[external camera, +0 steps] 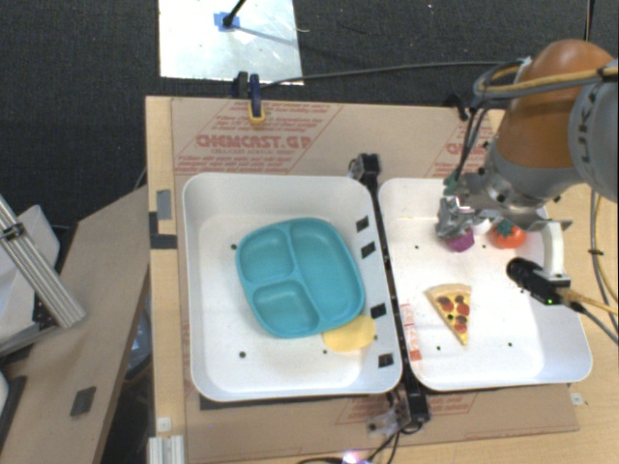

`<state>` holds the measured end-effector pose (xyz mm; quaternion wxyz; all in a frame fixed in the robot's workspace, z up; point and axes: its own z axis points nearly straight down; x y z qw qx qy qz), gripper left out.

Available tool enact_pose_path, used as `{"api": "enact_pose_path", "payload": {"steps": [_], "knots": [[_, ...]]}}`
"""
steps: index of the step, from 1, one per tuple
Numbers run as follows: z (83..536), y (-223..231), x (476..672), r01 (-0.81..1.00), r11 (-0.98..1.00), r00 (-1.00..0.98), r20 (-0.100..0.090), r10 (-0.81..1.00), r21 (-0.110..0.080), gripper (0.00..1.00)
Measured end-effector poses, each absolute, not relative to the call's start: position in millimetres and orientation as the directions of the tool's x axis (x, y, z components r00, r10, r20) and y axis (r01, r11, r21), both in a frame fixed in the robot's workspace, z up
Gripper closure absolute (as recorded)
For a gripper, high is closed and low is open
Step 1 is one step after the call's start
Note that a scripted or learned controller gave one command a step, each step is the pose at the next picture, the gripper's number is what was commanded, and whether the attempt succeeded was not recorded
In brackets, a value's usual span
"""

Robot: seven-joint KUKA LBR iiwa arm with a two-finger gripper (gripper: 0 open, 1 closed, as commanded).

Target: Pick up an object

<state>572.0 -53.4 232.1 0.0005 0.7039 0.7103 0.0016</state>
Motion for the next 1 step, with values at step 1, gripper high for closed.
{"api": "enact_pose_path", "payload": {"steps": [1], "knots": [[237.0,6.6,591.3,1.0,0.011,-0.011,0.003,1.0,0.004,1.0]]}}
